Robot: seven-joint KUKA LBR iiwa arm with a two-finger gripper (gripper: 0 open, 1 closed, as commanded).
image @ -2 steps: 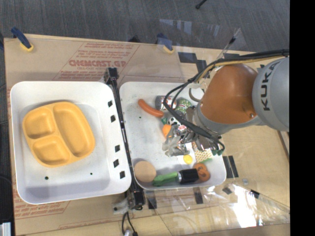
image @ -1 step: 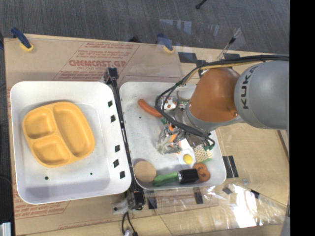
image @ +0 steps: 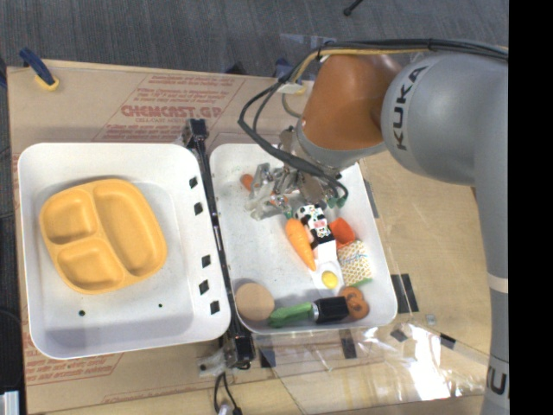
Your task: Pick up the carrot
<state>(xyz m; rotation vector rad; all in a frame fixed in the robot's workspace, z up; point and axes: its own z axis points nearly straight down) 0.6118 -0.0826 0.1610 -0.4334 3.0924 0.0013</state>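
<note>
Nearest, along the near wall of the right bin (image: 380, 232), lie a beige round piece (image: 254, 301), a green piece (image: 292, 315), a black cylinder (image: 330, 309) and a brown ring-shaped piece (image: 354, 303).

Just beyond them, in the middle of that bin, lies the carrot (image: 300, 242). Its thick end points far and its tip points near and slightly right. The gripper (image: 270, 199) hangs low over the bin floor just far-left of the thick end. From this slant it cannot be told whether the claw is released or clenched, and nothing is seen in it.

To do the step well, the claw should probably shift right and near. It should centre over the carrot's middle and close across the narrow width rather than along its length.

The carrot's left side faces bare floor. Its right side is crowded by a white strip with a yellow yolk (image: 327, 264), which touches or nearly touches it. A cow-patterned piece (image: 313, 220) sits at the thick end and could be caught too. A red-orange piece (image: 344, 230) and a waffle-textured piece (image: 355, 262) lie further right.

A yellow divided plate (image: 102, 232) in the left bin (image: 52, 327) is well apart.
</note>
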